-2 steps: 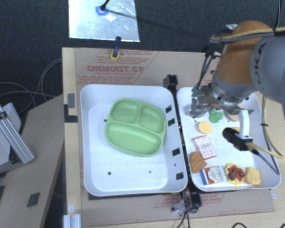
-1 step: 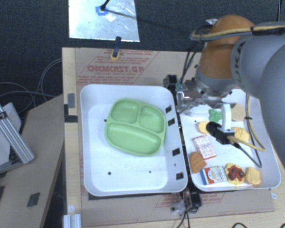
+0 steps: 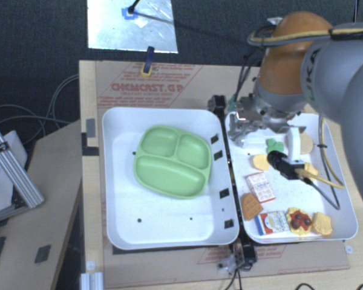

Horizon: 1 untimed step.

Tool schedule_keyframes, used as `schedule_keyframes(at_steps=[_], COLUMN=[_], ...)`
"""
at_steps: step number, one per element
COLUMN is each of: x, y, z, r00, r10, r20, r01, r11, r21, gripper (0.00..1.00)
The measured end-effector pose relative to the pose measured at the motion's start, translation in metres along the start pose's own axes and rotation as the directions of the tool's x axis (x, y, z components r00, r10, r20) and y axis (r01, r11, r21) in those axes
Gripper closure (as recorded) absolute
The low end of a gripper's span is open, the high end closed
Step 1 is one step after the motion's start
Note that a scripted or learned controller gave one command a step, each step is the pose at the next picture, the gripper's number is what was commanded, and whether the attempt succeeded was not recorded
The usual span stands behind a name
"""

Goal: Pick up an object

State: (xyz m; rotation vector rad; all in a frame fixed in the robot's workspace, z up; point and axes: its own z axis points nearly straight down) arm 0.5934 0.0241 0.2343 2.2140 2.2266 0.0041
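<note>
Arm (image 3: 302,59) hides the right bin's (image 3: 345,222) far end.

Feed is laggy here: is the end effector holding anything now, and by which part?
Cannot be told. The end effector sits low at the right bin's upper left corner, largely hidden under the wrist; no item shows in it.

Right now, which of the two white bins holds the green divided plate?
The left bin holds the green divided plate. The right bin holds small toy food items instead.
</note>
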Motion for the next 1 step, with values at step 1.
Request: schedule_keyframes(at_steps=[1], x=[0.0103], y=[-0.0062], z=[0.0176], r00=[1.000], r10=[0.000], r20=[0.000], r01=[0.000], r11=[1.000], r21=[0.003], gripper=[1.00])
